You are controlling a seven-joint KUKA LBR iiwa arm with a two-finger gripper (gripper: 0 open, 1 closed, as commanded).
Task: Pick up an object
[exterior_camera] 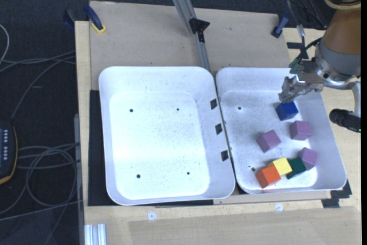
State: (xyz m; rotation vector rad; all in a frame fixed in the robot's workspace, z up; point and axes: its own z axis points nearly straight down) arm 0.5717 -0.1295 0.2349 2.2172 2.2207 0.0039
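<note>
Blue cube [287, 110]: right bin [327, 140], upper part; corners turned askew to the rim; no long axis
Gripper [291, 90]: just above the cube, at its top edge; finger spread cannot be told; grip on cube not visible
Neighbours: purple cubes [300, 129] near; left bin [114, 89] apart

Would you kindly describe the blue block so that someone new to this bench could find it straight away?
Look to the right-hand white bin, where all the small blocks lie. The blue block sits nearest the bin's far side, just beneath the gripper. It is the lone blue piece, set apart from the three purple blocks below it and the coloured row at the near rim.
</note>
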